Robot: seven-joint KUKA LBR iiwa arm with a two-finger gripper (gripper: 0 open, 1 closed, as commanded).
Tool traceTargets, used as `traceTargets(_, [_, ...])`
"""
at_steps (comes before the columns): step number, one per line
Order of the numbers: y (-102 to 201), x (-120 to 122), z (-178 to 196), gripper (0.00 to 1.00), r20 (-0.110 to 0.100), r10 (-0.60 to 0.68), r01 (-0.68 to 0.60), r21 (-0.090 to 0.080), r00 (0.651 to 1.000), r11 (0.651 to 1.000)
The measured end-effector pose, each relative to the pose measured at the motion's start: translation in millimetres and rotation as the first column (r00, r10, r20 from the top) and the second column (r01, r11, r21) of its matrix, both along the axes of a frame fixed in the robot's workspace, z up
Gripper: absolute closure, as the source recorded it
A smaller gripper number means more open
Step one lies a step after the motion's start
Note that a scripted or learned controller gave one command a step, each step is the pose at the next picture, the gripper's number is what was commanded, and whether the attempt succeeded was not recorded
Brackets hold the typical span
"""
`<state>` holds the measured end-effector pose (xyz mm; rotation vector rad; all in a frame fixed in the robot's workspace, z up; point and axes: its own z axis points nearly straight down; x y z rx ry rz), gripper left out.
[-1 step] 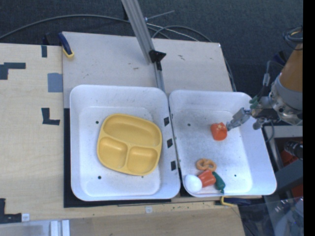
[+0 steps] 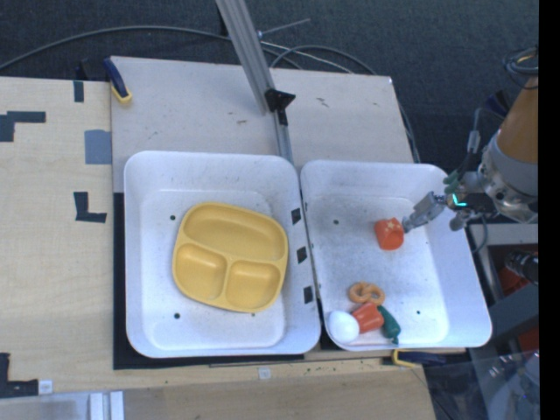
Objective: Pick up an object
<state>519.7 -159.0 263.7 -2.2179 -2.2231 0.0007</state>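
In the right bin, a small orange-red object lies toward the upper middle. My gripper hangs over that bin's right side, just right of the orange-red object. It is open, and one finger points at the object's upper right edge with nothing between the fingers. Near the bin's front edge lie a brown pretzel, a white egg and a red piece with a green end.
The left bin holds a yellow divided plate. A grey metal pole slants up from the back between the bins. The arm's orange band is at the right edge, and cables run across the dark floor behind.
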Motion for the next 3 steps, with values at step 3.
traceTargets(3, [-8.0,-7.6,-143.2,0.0,-0.006,-0.002,0.002,0.0,1.0,1.0])
